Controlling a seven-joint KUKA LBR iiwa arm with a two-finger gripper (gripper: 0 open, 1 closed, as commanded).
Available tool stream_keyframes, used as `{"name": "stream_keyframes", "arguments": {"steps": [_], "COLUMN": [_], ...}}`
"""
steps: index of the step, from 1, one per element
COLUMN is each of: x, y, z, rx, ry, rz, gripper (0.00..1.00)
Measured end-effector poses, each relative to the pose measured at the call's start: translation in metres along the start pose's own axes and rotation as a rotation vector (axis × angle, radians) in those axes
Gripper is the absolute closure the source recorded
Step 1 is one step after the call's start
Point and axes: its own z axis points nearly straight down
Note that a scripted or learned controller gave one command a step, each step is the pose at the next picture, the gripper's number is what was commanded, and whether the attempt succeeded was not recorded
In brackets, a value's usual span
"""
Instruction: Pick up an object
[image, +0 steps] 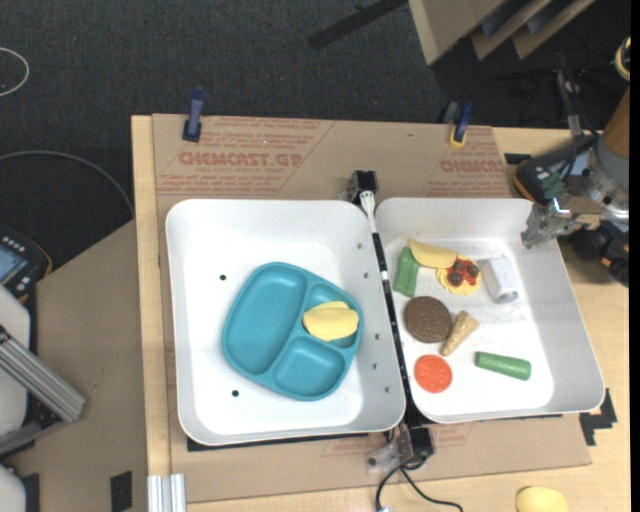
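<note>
Right bin (570, 300), near to far: orange disc (433, 373), green cylinder (502, 365), brown cookie (428, 318), grey cylinder (498, 279), banana (432, 254). Left bin (190, 330) holds a blue divided plate (262, 330) bearing a yellow lemon (331, 321). The gripper (545, 222) hangs at the right bin's far right corner, holding nothing, apart from all objects; whether its jaws stand apart cannot be told.

Colours I see in the two white bins.
I note a teal divided plate (285, 335) with a yellow piece (330, 321); a brown disc (428, 318), an orange-red disc (433, 373), green cylinders (502, 365).
</note>
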Motion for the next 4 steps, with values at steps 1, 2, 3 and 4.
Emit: {"name": "stream_keyframes", "arguments": {"steps": [1, 2, 3, 4], "x": [-0.035, -0.034, -0.032, -0.033], "y": [0.05, 0.071, 0.062, 0.066], "z": [0.075, -0.116, 0.149, 0.127], "rx": [-0.009, -0.029, 0.003, -0.013], "ry": [-0.002, -0.008, 0.004, -0.002], "rz": [-0.004, -0.006, -0.004, -0.005], "gripper": [1.0, 1.0, 1.0, 1.0]}}
